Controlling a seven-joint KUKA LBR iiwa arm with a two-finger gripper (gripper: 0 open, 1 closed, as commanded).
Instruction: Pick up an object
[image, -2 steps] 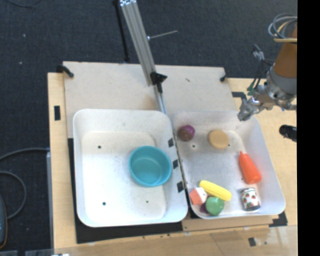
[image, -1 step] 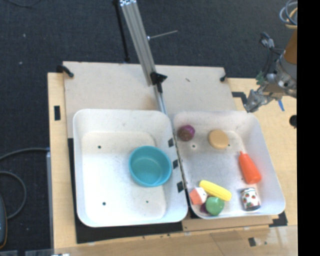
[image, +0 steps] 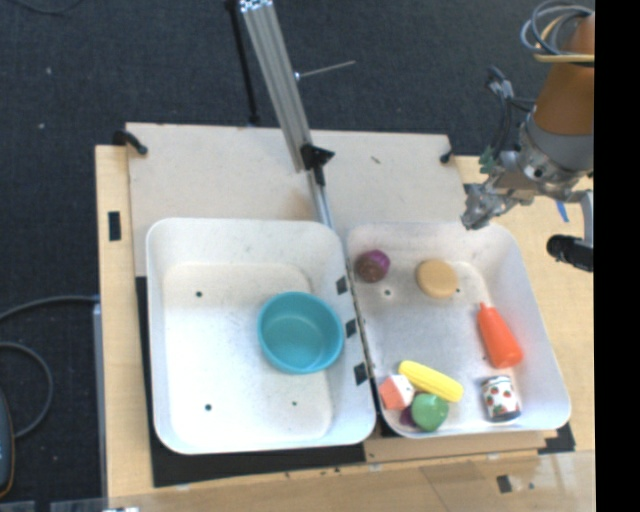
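Note:
The right bin (image: 530, 290) holds several small items: a purple ball (image: 372, 265), a tan round piece (image: 437, 278), an orange bottle-shaped toy (image: 498, 335), a yellow banana (image: 431, 380), a green piece (image: 429, 411), a red-and-white block (image: 396, 391) and a small patterned can (image: 500, 397). My gripper (image: 480, 214) hangs above the bin's far right corner, apart from all of them, with nothing seen between its fingers. The tan piece is the nearest item, below and left of it.
A blue bowl (image: 300, 332) sits in the left bin (image: 200, 300). A slanted metal post (image: 285, 95) rises from the far edge between the bins. The arm (image: 560, 110) comes in from the upper right.

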